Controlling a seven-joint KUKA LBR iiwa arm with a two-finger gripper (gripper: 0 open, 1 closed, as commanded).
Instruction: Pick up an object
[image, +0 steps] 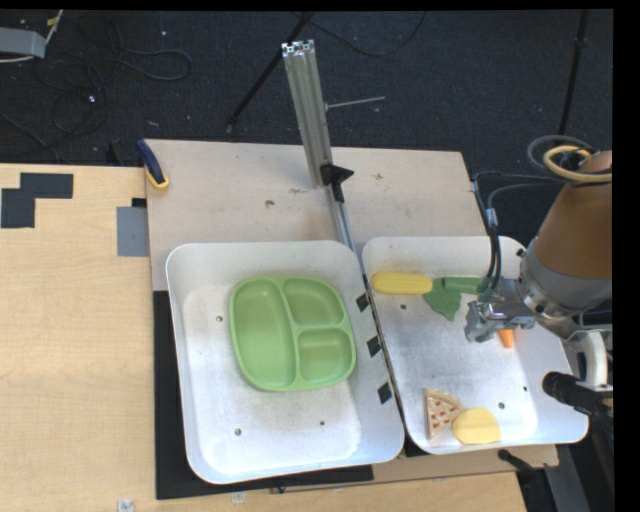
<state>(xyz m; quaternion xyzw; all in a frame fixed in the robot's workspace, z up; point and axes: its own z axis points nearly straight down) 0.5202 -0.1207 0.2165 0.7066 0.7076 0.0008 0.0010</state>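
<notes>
2 white bins on surface. Left bin (200, 400): 1 green divided plate (292, 332). Right bin (420, 400): 1 corn cob (402, 284), 1 green piece (447, 297), 1 pizza slice (439, 411), 1 yellow lump (477, 427), orange bit (507, 339) beside hand (487, 325). Hand low over right bin; grip state: can't tell.

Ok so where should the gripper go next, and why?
Probably straight down a little. The gripper hangs low over the right bin, above a small orange piece and beside the green piece. Nothing shows between its fingers, so lowering onto the orange piece looks like the nearest pick.
</notes>
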